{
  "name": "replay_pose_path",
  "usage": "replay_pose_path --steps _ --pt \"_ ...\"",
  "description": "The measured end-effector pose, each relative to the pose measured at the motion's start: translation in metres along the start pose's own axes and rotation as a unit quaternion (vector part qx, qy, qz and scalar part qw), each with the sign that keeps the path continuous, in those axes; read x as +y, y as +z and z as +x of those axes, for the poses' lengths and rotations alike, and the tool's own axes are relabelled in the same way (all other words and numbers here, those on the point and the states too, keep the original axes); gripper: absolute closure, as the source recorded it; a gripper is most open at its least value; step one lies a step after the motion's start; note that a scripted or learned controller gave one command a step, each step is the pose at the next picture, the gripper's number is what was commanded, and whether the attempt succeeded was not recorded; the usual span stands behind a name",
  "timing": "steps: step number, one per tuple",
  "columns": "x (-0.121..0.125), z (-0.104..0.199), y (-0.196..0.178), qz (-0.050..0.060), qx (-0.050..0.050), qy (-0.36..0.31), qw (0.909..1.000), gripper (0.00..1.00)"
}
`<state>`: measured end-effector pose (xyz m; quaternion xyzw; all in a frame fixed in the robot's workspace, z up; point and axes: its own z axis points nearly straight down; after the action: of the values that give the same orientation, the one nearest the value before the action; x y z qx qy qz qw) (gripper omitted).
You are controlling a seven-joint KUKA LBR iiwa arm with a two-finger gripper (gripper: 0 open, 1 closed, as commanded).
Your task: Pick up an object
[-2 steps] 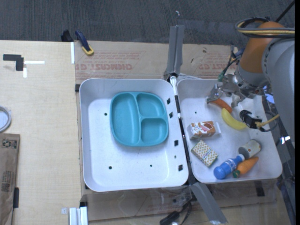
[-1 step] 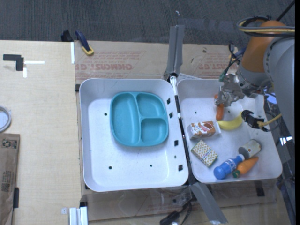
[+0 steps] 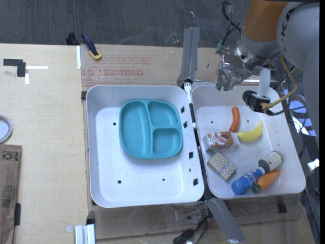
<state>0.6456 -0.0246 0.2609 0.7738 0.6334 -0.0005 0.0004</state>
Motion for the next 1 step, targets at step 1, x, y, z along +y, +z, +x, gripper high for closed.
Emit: replay_pose_path --steps 1 --pt "-0.0001 -0.0008 0.0007 0.001 -0.001 0.0 1.0 0.0"
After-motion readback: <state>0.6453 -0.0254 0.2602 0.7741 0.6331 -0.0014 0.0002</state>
